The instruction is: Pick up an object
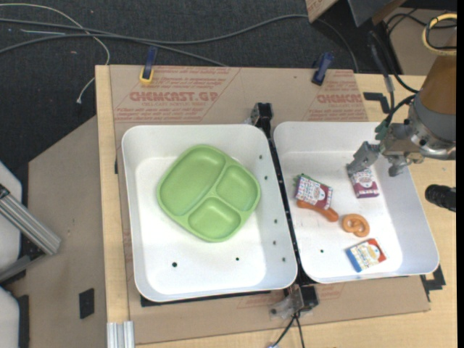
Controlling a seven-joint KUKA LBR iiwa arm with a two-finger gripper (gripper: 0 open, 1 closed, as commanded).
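The right bin [413, 216] holds several small items. A maroon packet [365, 184] lies toward its far side. A purple-and-white packet [312, 190] rests near the bin's left wall on an orange stick-shaped piece [325, 210]. An orange pretzel-shaped ring [355, 225] and a blue-and-white packet [366, 254] lie nearer the front. My gripper [378, 165] hangs over the far part of the right bin, just above the maroon packet. Its fingers [359, 159] are spread open with nothing between them.
A green divided plate [209, 192] lies in the left bin [145, 267]. A black divider with clamps [262, 114] runs between the bins. Blue clamps [148, 56] grip the cardboard bench at the back, and cables trail across the dark floor beyond it.
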